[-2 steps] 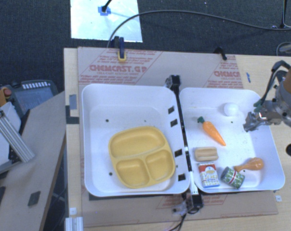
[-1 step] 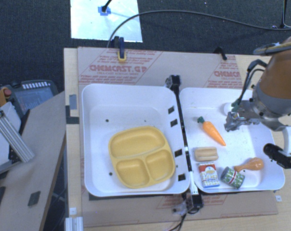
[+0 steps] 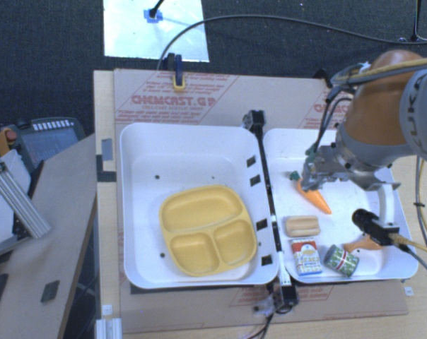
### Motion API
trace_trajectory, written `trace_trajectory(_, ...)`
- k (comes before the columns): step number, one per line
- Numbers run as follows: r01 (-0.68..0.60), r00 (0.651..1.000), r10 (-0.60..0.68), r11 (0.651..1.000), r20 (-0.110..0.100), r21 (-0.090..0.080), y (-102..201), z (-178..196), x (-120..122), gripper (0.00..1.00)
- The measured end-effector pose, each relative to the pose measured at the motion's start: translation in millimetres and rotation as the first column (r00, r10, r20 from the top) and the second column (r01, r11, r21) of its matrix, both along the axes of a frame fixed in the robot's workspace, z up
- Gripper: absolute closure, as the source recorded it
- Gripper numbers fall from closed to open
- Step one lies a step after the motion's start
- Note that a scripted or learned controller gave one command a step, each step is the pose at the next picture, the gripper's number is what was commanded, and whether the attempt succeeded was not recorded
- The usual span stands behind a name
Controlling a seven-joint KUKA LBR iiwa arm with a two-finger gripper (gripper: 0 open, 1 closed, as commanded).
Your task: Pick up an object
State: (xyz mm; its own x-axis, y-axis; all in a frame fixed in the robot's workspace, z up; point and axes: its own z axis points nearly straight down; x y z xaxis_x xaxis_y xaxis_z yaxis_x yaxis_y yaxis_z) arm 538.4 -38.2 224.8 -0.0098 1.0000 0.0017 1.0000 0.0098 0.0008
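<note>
An orange toy carrot [image 3: 317, 200] with a green top lies tilted in the middle of the right bin [image 3: 284, 143]. My gripper [image 3: 309, 180] hangs low directly over the carrot's upper, leafy end, touching or nearly touching it. The grey arm with its orange band reaches in from the right and hides the bin's far right side. The carrot's lower tip rests on the bin floor.
Along the right bin's front lie a tan bread roll [image 3: 302, 226], a red-and-white carton [image 3: 307, 257], a green can [image 3: 341, 260] and a small orange piece [image 3: 360, 246]. A yellow divided plate [image 3: 208, 229] sits in the left bin [image 3: 150, 154].
</note>
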Motion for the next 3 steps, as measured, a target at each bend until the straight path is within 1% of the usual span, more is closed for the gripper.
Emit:
trace_trajectory(1,0.000,1.000,0.000,1.000,0.001,0.000,43.8,1.0,4.6,1.00)
trace_trajectory(2,-0.001,1.000,0.001,1.000,0.003,0.001,99.0,11.1,16.7,1.00)
trace_trajectory(3,0.000,1.000,0.000,1.000,0.000,0.000,146.3,-1.8,19.4,1.00)
